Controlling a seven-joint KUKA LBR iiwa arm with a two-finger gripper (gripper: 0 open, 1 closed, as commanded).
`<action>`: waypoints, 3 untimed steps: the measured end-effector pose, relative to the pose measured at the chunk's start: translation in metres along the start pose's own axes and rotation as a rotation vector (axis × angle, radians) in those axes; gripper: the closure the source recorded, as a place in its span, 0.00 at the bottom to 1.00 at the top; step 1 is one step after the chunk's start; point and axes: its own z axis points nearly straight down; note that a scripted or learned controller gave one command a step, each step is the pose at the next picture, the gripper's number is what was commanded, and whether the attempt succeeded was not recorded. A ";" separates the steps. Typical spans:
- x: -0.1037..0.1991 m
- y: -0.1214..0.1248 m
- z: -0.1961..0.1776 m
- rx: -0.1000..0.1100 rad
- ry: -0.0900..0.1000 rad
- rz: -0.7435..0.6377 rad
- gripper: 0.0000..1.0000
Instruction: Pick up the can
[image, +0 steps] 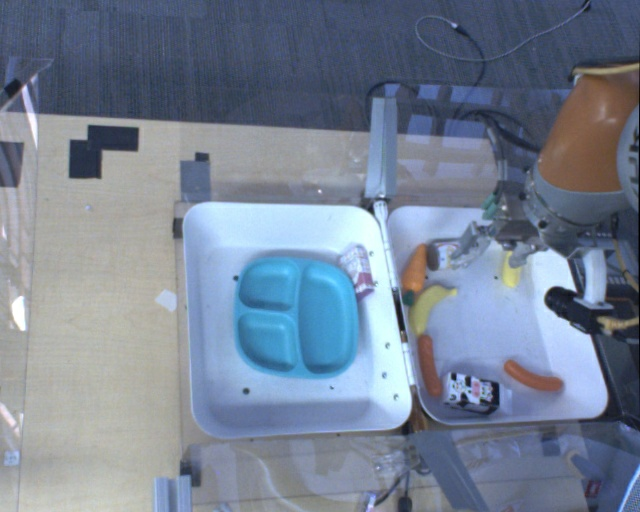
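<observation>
**Can wedged by the plate, arm over the other bin**

The gripper (468, 246) hangs over the upper part of the right bin (590, 400), near the carrot (414, 266) and the banana (428, 303). Whether it is spread or closed I cannot tell from this slanted view, and nothing shows in its grasp. Around it lie a small yellow piece (513, 272), two sausages (429, 364) (one against the left wall, one toward the lower right) and a small black-and-white box (471, 392).

The can (357, 270) is in the left bin (200, 300), lying tilted at the upper right edge of the blue divided plate (297, 316), close to the wall shared by the two bins. It looks dented and crumpled, so it is probably empty: light, thin-walled, easy to crush further and fairly slick. A hold across its short width, at the middle of the body, seems best, with gentle pressure. The tight spot is the worry, since plate rim and bin wall leave little room on either side, and a light can may skid away when nudged.
</observation>
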 end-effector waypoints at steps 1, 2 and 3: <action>0.037 0.064 0.041 0.001 0.000 0.036 0.00; 0.080 0.050 0.055 0.001 0.001 0.121 0.00; 0.009 0.092 0.055 -0.001 -0.001 0.167 0.00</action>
